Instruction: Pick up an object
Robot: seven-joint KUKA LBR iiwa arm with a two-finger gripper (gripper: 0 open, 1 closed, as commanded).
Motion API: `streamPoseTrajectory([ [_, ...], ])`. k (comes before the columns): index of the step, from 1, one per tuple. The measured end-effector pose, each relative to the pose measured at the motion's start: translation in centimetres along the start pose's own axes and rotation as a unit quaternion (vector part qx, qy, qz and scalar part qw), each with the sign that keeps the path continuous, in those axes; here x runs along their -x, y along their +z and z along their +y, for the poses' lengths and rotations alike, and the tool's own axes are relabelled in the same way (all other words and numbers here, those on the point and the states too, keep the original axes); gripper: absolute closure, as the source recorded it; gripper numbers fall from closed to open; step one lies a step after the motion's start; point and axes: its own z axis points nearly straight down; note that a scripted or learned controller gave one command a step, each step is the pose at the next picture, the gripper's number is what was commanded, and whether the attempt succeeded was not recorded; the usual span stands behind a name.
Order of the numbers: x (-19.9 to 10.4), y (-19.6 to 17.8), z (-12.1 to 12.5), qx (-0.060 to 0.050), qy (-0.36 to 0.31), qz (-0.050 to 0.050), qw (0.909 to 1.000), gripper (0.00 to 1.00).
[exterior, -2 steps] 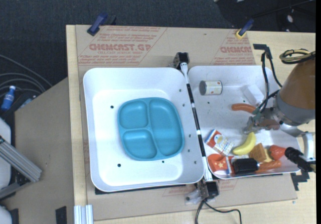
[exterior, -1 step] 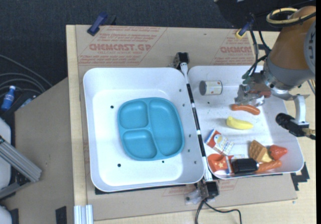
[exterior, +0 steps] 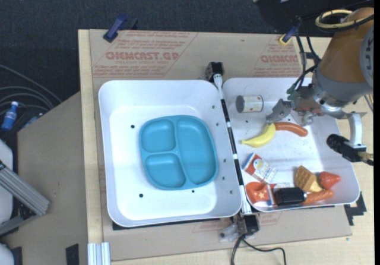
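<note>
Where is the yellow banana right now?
The banana lies in the right bin, near its left wall, just below the gripper and touching the orange hot dog.

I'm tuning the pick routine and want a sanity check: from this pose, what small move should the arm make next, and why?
Probably a short descent onto the orange sausage-shaped piece. The gripper sits in the right bin just above that piece's left end, beside the banana. Nothing is visibly held, so lowering onto the nearest item looks like the sensible step.
</note>
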Motion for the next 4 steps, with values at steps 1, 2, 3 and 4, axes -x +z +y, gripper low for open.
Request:
streamPoseTrajectory([
  [1,0.9,8.4,3.6,0.0,0.0,0.0,1.0,0.0],
  [2,-2.0,9.0,7.6,-0.024,-0.001,0.002,0.9997,0.0],
  [3,-1.3,8.4,-0.1,-0.001,0.001,0.0,1.0,0.0],
  [4,-1.3,7.4,0.0,0.0,0.001,0.0,1.0,1.0],
])
